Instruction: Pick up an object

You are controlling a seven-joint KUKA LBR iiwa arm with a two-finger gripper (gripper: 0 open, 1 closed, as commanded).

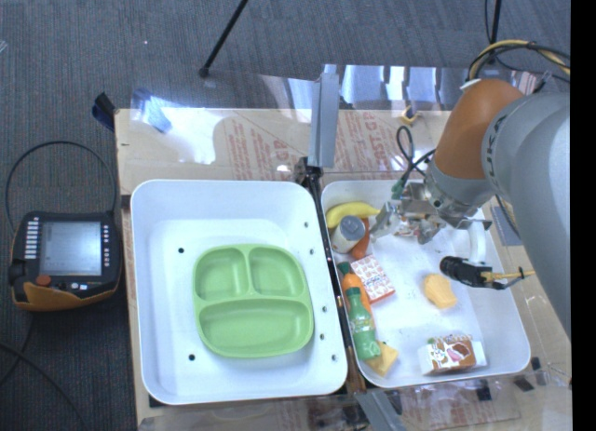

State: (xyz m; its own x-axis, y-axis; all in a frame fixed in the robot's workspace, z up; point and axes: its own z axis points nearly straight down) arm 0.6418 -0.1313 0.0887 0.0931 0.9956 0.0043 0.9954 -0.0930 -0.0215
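Beside the tool [402, 218], toward its left, a banana [352, 212] lies in the right bin [503, 327], its long axis running across the bin, tip toward the tool. Whether the tool is clenched or released cannot be told; wrist and cabling blur it. Below it lie a green bottle [359, 323] and yellow lump [440, 290]. The desk [186, 145] stands on grey carpet [93, 29].

Plenty of bare floor around the green divided plate [252, 301] in the left bin [149, 234]. Right bin [507, 327] crowded along its left wall: banana [349, 212], small jar [351, 230], red-patterned packet [372, 278], green bottle [361, 324] packed close. Open white patch mid-bin, between packet and yellow piece [440, 290]. Carton [451, 353] near the front edge.
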